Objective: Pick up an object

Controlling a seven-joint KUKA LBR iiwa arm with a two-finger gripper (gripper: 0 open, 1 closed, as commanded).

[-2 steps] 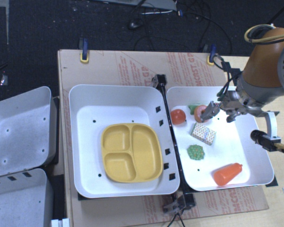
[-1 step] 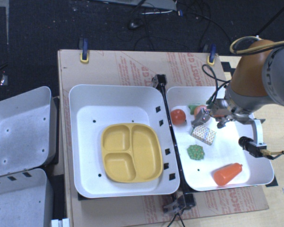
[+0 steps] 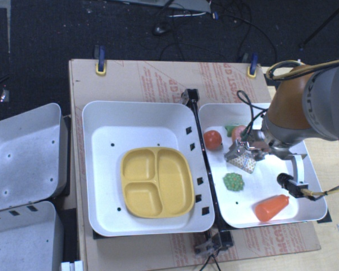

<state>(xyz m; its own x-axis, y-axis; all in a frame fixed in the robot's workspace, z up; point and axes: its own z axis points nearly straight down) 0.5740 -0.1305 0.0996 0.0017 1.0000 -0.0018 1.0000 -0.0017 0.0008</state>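
Note:
The right bin (image 3: pixel 235 213) holds a red tomato-like ball (image 3: pixel 213 139) at its far left. A bumpy green piece (image 3: pixel 233 181) sits in the middle and an orange carrot (image 3: pixel 271 207) lies near the front edge. A small pink and green item (image 3: pixel 234 131) lies at the back, partly hidden by the wrist. My gripper (image 3: pixel 242 158) reaches down into this bin between the red ball and the green piece. Its metal tip is low over the bin floor, just above the green piece. I see nothing clearly held in it.
The left bin (image 3: pixel 101 129) holds a yellow divided plate (image 3: pixel 157 182) in its middle. A black divider rail (image 3: pixel 202 157) runs between the two bins. The arm's orange band (image 3: pixel 288 100) hangs over the right bin's far right corner.

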